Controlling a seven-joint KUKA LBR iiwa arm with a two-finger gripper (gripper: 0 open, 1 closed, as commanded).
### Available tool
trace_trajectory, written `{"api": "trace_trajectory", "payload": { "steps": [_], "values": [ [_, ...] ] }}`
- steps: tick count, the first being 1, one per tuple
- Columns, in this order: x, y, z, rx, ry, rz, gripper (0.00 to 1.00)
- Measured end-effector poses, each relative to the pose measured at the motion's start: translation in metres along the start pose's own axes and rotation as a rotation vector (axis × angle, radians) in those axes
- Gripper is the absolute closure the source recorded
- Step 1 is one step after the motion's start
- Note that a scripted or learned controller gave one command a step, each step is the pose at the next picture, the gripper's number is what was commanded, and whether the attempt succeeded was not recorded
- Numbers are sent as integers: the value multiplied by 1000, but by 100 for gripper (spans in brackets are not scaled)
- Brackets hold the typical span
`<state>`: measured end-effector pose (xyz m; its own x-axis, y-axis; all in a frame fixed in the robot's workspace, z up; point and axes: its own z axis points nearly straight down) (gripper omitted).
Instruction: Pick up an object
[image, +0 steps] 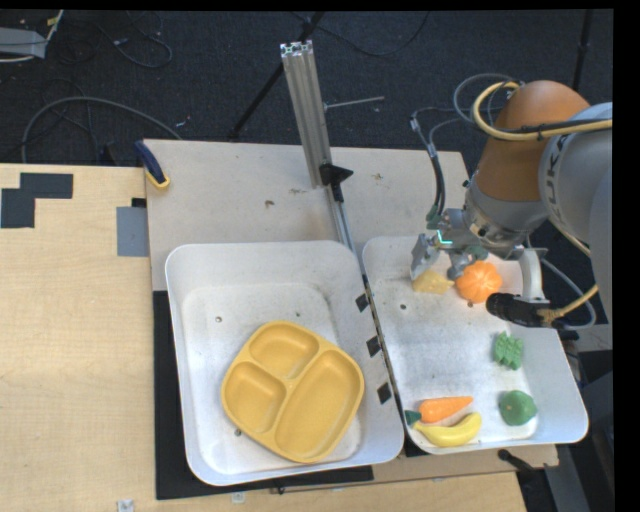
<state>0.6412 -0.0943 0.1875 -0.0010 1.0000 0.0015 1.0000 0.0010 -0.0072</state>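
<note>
Robotics lab. Evidence: grey industrial arm over two white bins, aluminium strut on bench, loose cables across dark carpet, toy food props.

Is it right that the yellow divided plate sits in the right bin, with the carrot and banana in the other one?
Not quite. The camera view shows the yellow divided plate in the left bin; the carrot and banana lie in the right bin.

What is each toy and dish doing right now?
yellow divided plate: flat in the left bin, nothing on it
orange ball: right bin, beside the gripper
banana: lying against the carrot
green leafy piece: lying alone
round green piece: near the front corner
</note>
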Motion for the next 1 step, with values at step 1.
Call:
{"api": "trace_trajectory", "payload": {
  "steps": [1],
  "values": [
    [0, 1, -2, -4, -1, 0, 0]
  ]
}}
